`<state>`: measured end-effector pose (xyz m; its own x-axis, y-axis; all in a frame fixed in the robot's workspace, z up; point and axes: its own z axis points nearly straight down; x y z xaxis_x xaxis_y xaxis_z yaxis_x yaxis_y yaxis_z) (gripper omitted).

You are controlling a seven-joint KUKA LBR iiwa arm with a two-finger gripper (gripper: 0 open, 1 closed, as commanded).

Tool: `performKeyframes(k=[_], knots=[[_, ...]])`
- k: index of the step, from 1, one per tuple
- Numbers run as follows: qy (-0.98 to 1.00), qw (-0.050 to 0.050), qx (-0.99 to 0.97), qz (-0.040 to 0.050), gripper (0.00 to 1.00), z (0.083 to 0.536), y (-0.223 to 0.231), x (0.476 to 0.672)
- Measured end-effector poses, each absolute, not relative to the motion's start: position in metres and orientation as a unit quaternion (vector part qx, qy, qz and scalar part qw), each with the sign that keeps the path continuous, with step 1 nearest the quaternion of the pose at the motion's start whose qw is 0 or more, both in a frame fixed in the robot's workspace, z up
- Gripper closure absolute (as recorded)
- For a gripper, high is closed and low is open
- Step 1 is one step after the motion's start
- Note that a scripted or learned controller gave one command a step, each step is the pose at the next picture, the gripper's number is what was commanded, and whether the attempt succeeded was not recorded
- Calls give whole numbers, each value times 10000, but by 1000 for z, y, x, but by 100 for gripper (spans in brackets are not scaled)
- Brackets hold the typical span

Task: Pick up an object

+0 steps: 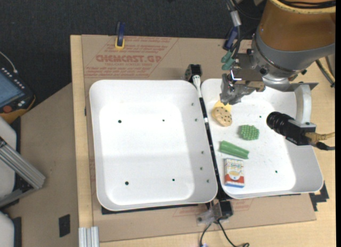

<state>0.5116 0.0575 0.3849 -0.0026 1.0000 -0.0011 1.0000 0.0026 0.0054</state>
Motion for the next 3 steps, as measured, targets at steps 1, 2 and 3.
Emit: performKeyframes(k=[1,2,3], knots=[[7067,-33,7075,-35,100,328,65,483],[7094,29,7048,58,100,417,123,511],[7073,-45,7069,-69,100,276,139,489]])
